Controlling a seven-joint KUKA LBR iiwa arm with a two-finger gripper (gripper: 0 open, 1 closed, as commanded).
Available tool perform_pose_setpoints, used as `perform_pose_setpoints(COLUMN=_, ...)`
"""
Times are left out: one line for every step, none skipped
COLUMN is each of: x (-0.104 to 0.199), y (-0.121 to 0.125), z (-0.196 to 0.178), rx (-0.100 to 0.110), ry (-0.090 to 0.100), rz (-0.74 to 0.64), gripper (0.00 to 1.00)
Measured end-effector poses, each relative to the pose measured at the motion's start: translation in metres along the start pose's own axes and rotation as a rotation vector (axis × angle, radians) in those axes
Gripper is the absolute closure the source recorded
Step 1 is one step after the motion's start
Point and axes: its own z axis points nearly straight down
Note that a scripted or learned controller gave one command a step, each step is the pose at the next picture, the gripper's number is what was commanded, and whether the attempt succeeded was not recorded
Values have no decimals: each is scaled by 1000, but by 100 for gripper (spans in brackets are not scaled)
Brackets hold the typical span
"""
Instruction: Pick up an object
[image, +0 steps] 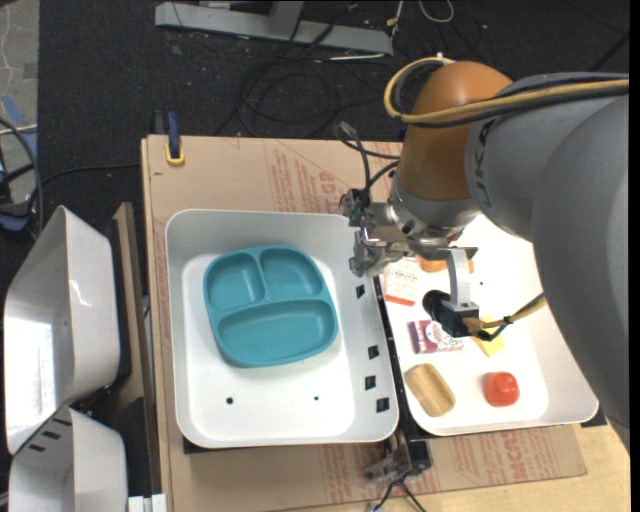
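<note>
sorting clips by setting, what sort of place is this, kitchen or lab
Most likely a robotics lab, not a kitchen. Two white bins sit on a cardboard-topped bench, loose cables trail over the dark floor behind, and the arm works over toy-like items such as a teal divided plate.

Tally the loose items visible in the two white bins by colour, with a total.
Teal: 1, the divided plate in the left bin
Red: 1, the small round object in the right bin
Tan: 1, the oblong block
Yellow: 1, a piece partly hidden by the arm
White and printed: 2, the card and the packet
Total: 6 visible; the arm may hide more.
</note>
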Motion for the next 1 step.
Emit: perform_pose_setpoints(x=45, y=18, z=-12, rx=-1, ry=0, rz=0, gripper=100)
